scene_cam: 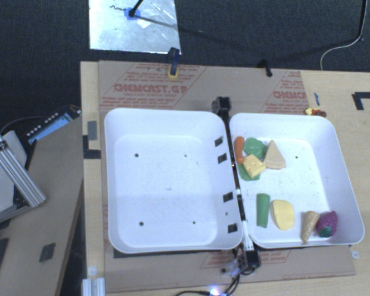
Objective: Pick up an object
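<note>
Two white bins sit side by side on the bench. The right bin [342, 165] holds several toy food items. Near its upper left lie an orange carrot [239, 145], a green leafy piece [255, 147], a yellow cheese block [253, 166] and a tan wedge [274, 156]. Lower down are a green cylinder [263, 210], a yellow lemon-like piece [283, 214], a tan cone [309, 225] and a purple grape cluster [327, 223].
The left bin [166, 184] stands beside the right one, joined by a black clipped divider [229, 165]. Both rest on a cardboard sheet [148, 88]. A silvery sheet [134, 17] lies at the back, and a metal frame [12, 171] stands at the left.
</note>
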`<action>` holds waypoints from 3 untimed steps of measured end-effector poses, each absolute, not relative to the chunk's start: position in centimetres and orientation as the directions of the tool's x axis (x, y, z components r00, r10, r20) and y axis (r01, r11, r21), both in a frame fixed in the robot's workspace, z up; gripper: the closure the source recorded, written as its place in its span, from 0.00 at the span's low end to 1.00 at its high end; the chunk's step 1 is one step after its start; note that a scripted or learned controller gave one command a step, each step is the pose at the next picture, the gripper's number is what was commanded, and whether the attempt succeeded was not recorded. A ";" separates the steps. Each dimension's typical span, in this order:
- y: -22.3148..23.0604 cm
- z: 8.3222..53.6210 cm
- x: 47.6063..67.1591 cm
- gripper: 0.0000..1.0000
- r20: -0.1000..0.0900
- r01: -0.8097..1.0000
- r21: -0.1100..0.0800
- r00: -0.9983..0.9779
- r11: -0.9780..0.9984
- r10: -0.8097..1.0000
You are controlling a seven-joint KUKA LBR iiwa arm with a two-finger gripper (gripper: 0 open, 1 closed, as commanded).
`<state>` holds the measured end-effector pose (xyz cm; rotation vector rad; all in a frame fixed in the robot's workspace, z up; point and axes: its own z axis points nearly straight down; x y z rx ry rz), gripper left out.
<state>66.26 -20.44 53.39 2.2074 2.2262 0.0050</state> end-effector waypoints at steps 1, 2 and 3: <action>-20.3 53.7 55.6 1.00 0.000 1.000 0.003 0.002 -0.002 1.000; -20.7 53.5 50.1 1.00 0.000 1.000 0.002 0.001 -0.001 1.000; -20.4 53.5 48.6 1.00 -0.001 1.000 0.003 -0.001 0.001 1.000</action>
